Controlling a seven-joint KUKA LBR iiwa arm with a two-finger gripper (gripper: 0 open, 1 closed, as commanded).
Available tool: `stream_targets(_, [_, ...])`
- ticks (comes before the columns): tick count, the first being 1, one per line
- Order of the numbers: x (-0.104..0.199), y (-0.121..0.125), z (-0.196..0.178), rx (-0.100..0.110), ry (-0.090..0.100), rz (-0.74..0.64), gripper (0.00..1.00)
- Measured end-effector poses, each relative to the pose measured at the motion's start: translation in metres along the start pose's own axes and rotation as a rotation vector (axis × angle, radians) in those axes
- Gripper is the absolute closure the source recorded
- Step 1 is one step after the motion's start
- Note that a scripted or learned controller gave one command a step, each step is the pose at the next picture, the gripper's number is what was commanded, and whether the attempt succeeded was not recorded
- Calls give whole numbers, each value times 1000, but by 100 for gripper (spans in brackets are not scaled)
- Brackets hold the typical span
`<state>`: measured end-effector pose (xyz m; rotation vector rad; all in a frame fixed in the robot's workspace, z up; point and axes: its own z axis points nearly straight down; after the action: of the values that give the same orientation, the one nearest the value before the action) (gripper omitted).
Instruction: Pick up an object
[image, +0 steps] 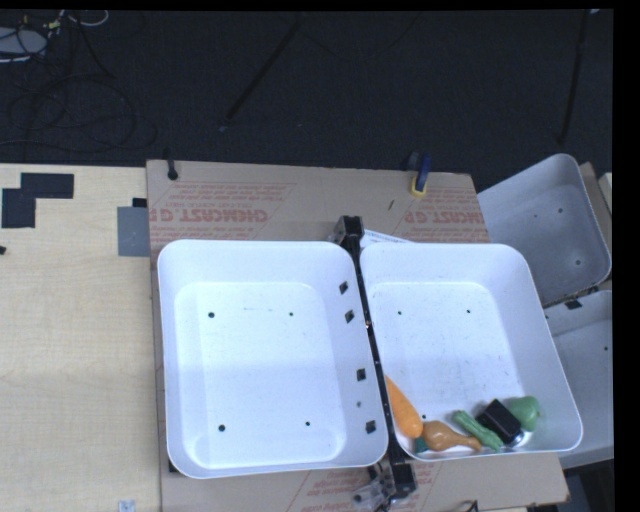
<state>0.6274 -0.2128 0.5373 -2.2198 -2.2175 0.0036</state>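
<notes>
Two white bins sit side by side on the bench, the left bin (190, 270) and the right bin (520, 270). Along the right bin's near edge lies a small cluster of objects. An orange carrot-shaped piece (402, 408) leans against the divider side. Beside it lies a tan-orange lump (441, 434). A long green piece (476, 428) and a rounded green object (523, 409) flank a small black block (499, 421).
Brown cardboard (250, 205) lies under both bins. A blue and yellow clamp (421, 175) stands at its far edge. A grey metal plate (545, 215) sits to the right of the bins. A black divider strip (362, 335) runs between them.
</notes>
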Motion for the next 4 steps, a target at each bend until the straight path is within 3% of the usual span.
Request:
stream_targets(1, [1,18,0,-2,-2,-5,100])
stream_targets(2, [0,-5,0,0,0,0,100])
stream_targets(3, [1,18,0,-2,-2,-5,100])
stream_targets(4, [0,-1,0,0,0,0,100])
